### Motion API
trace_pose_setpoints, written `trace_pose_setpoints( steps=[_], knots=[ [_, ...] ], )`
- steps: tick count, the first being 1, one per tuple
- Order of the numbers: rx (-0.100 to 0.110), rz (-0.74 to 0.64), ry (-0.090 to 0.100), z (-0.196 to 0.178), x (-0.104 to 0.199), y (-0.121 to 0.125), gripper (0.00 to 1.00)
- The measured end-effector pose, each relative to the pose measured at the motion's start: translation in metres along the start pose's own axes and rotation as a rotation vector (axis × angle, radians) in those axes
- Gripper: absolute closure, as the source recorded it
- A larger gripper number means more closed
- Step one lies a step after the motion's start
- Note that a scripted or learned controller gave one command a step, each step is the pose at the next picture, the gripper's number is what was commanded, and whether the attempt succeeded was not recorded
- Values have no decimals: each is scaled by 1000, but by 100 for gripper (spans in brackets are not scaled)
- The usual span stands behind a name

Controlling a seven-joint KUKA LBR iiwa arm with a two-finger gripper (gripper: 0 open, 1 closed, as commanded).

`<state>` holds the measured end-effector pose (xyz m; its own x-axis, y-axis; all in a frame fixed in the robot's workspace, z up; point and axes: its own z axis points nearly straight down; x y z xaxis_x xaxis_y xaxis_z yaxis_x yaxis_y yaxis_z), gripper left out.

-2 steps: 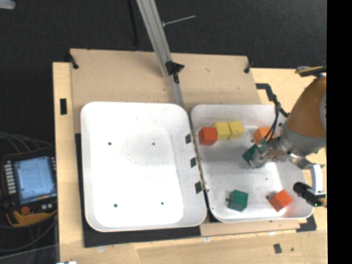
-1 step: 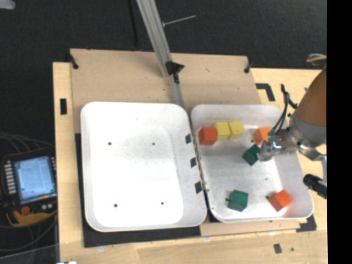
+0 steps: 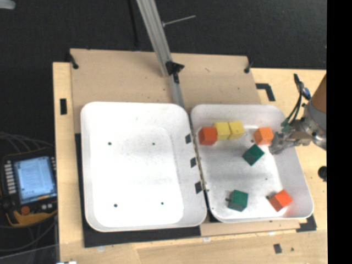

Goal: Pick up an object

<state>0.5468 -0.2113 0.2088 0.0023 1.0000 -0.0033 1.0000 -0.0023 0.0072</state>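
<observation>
White bins (image 3: 137,164); blocks: 3 orange (image 3: 208,136), 2 yellow (image 3: 230,130), 2 green (image 3: 253,155); tan bench (image 3: 220,76).

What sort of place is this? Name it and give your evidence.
Likely a robotics lab bench: two shallow white bins on a wooden board, coloured blocks as test objects, and a control pendant at the left.

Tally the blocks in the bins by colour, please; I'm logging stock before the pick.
Orange: 3, at and
Yellow: 2, at and
Green: 2, at and
Total: 7, all in the right bin
</observation>
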Motion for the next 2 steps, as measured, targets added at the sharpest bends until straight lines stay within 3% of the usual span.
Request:
trace_pose_setpoints(
  steps=[1,2],
  knots=[
    [-1,-6,1,-47,5,-1,100],
    [4,-10,4,-52,51,23,100]
  ],
)
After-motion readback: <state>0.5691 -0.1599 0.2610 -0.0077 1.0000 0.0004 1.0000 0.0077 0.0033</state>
